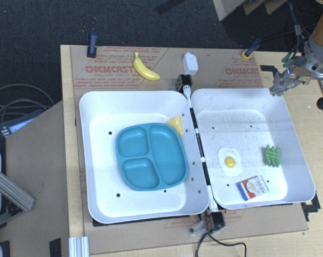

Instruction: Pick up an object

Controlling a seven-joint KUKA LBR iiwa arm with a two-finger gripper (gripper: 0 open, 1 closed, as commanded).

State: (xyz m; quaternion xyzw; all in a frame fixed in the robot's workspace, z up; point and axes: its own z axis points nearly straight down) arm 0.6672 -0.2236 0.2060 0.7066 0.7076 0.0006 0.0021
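Right bin point(290, 116): 1 fried egg point(230, 161), 1 green piece point(271, 156), 1 carton point(253, 187); fingers point(279, 84) state unclear

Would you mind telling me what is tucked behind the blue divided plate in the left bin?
A pale yellow piece pokes out at the blue divided plate's upper right edge. The plate covers its lower part, so its full shape is hidden.

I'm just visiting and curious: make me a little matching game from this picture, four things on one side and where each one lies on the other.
Things:
1. blue divided plate
2. banana
3. fried egg
4. green toy

Places:
A. right bin, near its right wall
B. on the board behind the left bin
C. left bin, middle
D. right bin, near the divider

Pairs: 1-C, 2-B, 3-D, 4-A
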